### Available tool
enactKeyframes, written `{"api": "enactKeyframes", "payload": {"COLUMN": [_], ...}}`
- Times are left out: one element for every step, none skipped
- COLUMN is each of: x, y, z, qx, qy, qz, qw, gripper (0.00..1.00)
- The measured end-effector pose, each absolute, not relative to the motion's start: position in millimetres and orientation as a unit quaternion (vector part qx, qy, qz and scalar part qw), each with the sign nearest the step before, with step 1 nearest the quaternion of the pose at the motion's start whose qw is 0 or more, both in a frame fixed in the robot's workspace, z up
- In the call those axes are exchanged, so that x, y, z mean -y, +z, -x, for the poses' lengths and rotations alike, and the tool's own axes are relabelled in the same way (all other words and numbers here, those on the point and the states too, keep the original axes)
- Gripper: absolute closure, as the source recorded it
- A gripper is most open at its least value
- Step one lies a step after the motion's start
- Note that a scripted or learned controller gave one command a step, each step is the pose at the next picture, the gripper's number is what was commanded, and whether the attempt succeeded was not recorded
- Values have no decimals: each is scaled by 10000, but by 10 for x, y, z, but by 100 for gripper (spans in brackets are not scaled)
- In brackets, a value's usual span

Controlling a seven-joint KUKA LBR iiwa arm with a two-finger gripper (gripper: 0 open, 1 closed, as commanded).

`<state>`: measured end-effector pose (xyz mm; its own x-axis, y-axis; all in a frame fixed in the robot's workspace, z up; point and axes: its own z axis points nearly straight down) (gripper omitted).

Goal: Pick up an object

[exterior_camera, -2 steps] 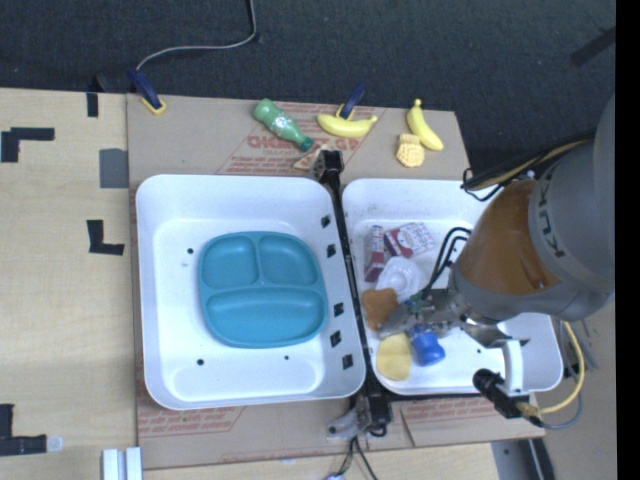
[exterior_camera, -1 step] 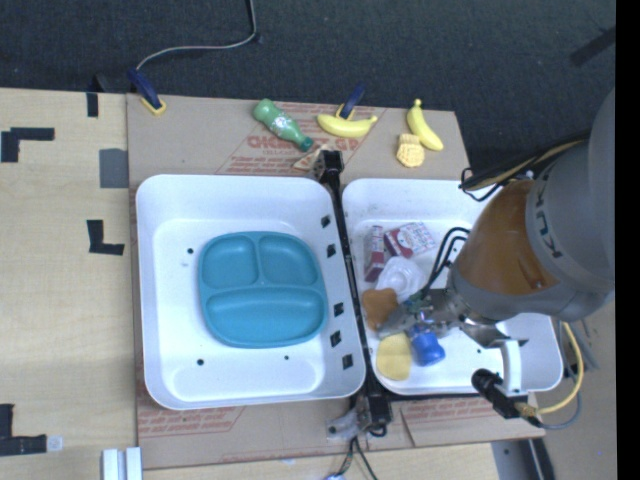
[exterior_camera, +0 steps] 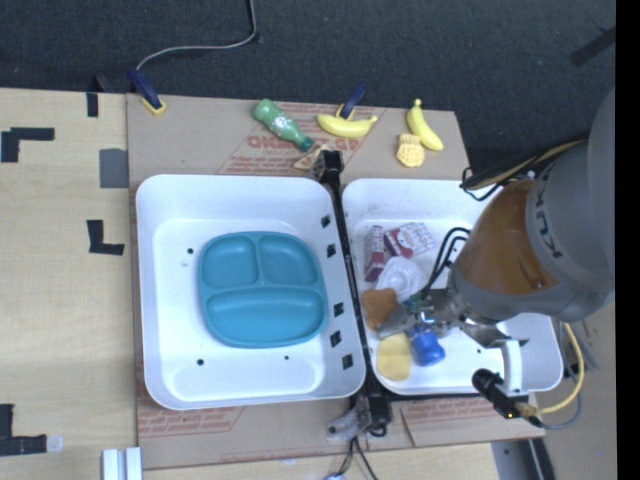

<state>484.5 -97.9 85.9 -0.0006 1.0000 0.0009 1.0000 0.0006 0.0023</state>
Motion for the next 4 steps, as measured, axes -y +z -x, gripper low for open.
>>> {"api": "enactKeyframes", "payload": {"x": [1003,1017,1017,947], "y": [863,995,978,863], "z": [-5621,-5639,-5627,-6078], "qx": [-7076,-7067,-7068,-7075], "qy": [14,29,14,9], "qz": [-7066,-7075,-7074,-7067], "qw": [29,48,36,10], "gripper": [0,100,0,0]}}
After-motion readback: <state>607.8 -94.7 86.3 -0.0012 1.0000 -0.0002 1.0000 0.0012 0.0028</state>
